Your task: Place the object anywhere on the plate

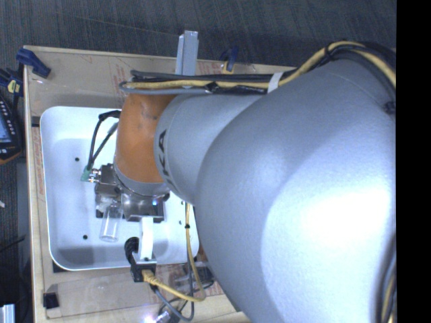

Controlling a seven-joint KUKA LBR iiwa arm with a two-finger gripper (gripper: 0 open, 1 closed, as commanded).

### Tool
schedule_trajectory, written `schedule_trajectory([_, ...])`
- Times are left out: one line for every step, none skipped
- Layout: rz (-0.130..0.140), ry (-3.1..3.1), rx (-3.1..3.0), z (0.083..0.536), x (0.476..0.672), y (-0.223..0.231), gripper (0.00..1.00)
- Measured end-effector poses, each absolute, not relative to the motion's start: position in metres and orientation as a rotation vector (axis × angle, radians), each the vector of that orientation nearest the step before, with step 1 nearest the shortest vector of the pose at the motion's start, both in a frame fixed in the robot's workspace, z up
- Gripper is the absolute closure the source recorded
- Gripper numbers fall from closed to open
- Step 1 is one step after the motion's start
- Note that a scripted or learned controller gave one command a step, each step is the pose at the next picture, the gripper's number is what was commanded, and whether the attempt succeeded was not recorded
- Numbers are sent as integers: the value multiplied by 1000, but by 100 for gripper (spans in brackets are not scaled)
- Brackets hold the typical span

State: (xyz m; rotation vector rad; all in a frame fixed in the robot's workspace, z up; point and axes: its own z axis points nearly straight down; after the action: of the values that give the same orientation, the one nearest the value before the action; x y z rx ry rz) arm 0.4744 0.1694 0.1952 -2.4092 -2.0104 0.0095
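Camera view: arm over left bin; gripper above its floor, grip state undeterminable. You should confirm object and plate positions before descending.

right bin mostly hidden behind arm, tool tips unclear

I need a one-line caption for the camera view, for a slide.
Grey arm with orange band reaches from the right over the left white bin, covering much of the bench.
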Motion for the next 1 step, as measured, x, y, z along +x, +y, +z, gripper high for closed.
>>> schedule_trajectory([0, -1842, -2542, 301, 476, 112, 100])
